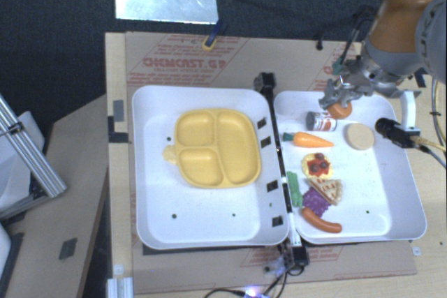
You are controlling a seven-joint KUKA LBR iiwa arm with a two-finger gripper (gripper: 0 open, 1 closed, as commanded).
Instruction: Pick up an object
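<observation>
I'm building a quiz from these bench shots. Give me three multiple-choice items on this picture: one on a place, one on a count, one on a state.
1. Where does the yellow tray lie?
A. left bin
B. right bin
C. on the cardboard outside the bins

2. How many compartments does the tray have?
A. two
B. three
C. five

3. How does the carrot lie?
A. standing upright
B. on its side on the right bin floor
C. on the tray

Answers: 1 A, the tray sits on the left bin floor. 2 B, two compartments above and one wide one below. 3 B, it lies flat, tip pointing right, below the small can.
</observation>
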